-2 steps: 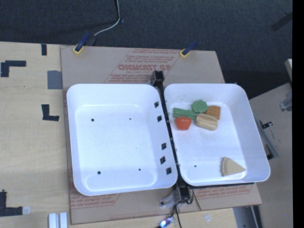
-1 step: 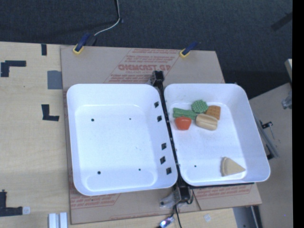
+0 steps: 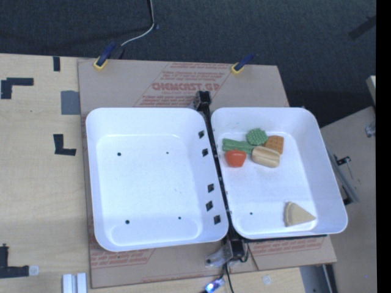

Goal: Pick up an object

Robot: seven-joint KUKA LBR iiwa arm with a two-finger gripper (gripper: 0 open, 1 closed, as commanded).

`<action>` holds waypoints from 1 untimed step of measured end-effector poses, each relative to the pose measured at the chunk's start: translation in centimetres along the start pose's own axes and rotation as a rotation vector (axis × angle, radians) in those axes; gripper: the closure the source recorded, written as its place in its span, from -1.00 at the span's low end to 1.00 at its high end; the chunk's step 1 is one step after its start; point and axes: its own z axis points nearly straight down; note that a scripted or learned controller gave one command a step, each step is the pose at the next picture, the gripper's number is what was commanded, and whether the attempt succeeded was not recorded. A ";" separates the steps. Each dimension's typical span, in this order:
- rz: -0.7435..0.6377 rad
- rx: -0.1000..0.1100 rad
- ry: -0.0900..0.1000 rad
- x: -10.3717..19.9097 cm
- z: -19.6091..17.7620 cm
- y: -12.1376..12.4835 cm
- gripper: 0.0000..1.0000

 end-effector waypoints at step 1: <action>-0.001 0.000 -0.001 0.0 -1.0 0.1 1.00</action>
